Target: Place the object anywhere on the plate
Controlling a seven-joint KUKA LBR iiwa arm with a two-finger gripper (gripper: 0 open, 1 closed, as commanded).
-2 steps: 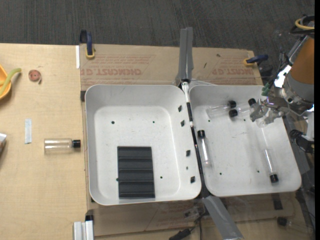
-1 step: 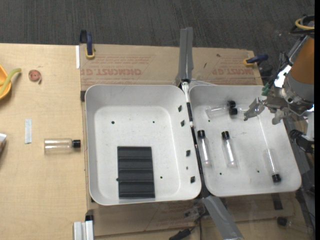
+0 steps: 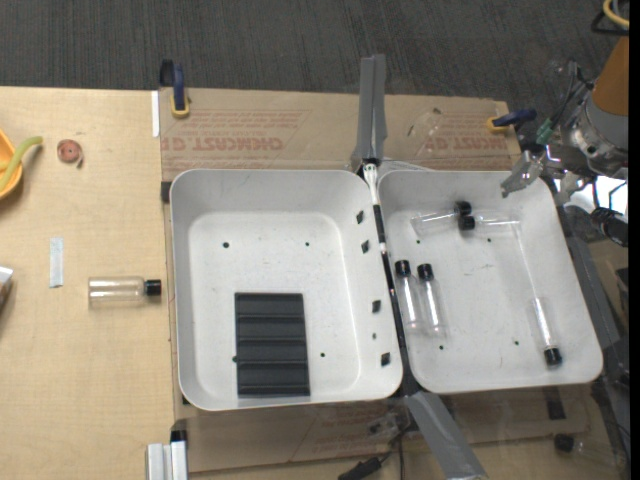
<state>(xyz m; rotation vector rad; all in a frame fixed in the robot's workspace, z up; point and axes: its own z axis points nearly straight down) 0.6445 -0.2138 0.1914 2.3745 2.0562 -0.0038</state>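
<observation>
I see the objects, clear vials with black caps, lying in the right bin (image 3: 585,353): two vials (image 3: 420,296) side by side near its left wall, two more (image 3: 462,220) crossing at the far side, and a single vial (image 3: 543,332) near the right corner. The dark ribbed plate (image 3: 271,345) lies flat in the left bin (image 3: 200,208), at its near side. My gripper (image 3: 528,168) hovers by the right bin's far right corner, touching nothing I can see; I cannot tell how far it is open. Another vial (image 3: 124,289) lies on the wooden bench (image 3: 90,388) at left.
</observation>
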